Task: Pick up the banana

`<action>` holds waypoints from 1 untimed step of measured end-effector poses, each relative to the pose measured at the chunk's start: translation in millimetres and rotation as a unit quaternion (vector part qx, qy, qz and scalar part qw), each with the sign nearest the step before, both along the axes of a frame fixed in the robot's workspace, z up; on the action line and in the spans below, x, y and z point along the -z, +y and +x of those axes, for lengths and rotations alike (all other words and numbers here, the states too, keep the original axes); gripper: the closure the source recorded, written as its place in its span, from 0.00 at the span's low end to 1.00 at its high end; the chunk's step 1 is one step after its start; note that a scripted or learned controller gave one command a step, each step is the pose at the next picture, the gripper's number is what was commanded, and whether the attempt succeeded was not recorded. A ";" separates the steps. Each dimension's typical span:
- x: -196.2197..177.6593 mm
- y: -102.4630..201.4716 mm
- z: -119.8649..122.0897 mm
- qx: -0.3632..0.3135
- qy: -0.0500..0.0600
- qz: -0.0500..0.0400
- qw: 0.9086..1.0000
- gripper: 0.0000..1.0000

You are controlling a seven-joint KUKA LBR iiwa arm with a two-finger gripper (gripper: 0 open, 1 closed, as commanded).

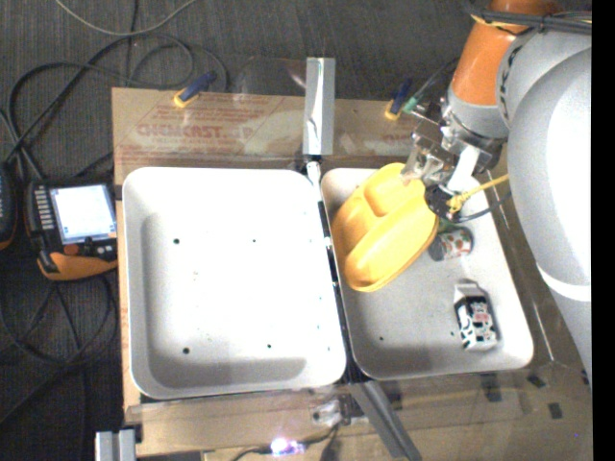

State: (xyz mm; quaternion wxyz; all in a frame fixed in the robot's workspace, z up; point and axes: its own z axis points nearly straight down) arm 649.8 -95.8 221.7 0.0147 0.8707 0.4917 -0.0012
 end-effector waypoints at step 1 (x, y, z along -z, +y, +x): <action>17.1 -36.2 15.0 -0.034 0.016 0.010 0.999 1.00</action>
